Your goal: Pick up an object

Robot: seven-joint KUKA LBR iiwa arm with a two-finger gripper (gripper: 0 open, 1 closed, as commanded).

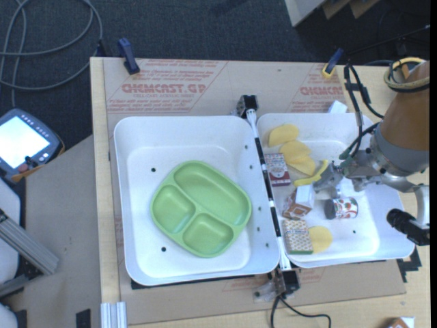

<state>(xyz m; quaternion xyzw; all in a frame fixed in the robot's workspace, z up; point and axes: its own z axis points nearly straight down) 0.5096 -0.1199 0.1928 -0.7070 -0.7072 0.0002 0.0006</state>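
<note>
Camera view is showing a small can [343, 208] with a red and white label lying on its side on the floor of the right bin [382, 241], its long axis running roughly left to right across the picture. The gripper [332, 181] is hanging just above and slightly left of it, reaching in from the right, so the can is sitting toward the near side of the gripper, close under it. Whether the jaws are apart or together I cannot tell; grey metal is blurring into the clutter there, and nothing is visibly sitting between them.

Going outward, a yellow banana-shaped piece [311, 173] is lying just left of the gripper, touching or nearly touching it. Pale yellow chips [295, 149] are spreading toward the far left corner of the bin. A small red and white carton [276, 169] is lying against the left wall, a brown and white packet [298, 204] is resting left of the can, and a patterned packet [297, 236] is lying near the front beside a yellow disc [320, 237].

In my judgement, the coming move is hinging on shifting slightly toward the near side and closing across the can's short width, not along its length. The left bin [133, 139] is holding a green divided plate [200, 208], well apart from all this.
</note>
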